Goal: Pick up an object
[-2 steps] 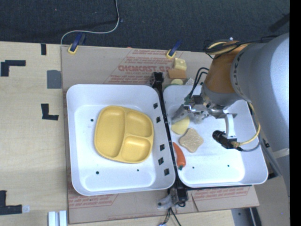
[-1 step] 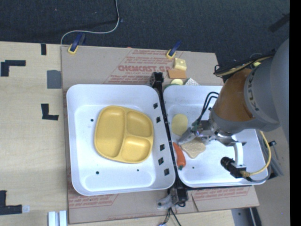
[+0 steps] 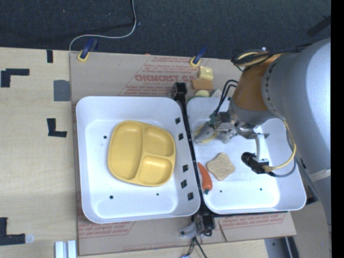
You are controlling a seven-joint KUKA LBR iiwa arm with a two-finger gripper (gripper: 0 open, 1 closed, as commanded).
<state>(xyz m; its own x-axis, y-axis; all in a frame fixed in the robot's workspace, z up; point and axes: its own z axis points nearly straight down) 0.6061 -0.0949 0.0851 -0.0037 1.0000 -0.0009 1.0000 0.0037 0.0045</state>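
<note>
A grey robot arm (image 3: 301, 85) with an orange wrist band reaches into the right-hand shallow white plastic bin (image 3: 269, 198) on a light wood tabletop (image 3: 32, 160).

Its gripper (image 3: 217, 128) sits low at the bin's upper left; whether it is open or closed cannot be told. Just below lie a tan, rough-textured bread-shaped piece (image 3: 221, 166) and, against the dividing wall, a slim orange carrot-like object (image 3: 205, 177). The left-hand white bin (image 3: 88, 144) holds a smooth yellow three-compartment plate (image 3: 142, 152). Both bins rest on brown printed cardboard (image 3: 156, 74) before dark carpet (image 3: 161, 9).
</note>
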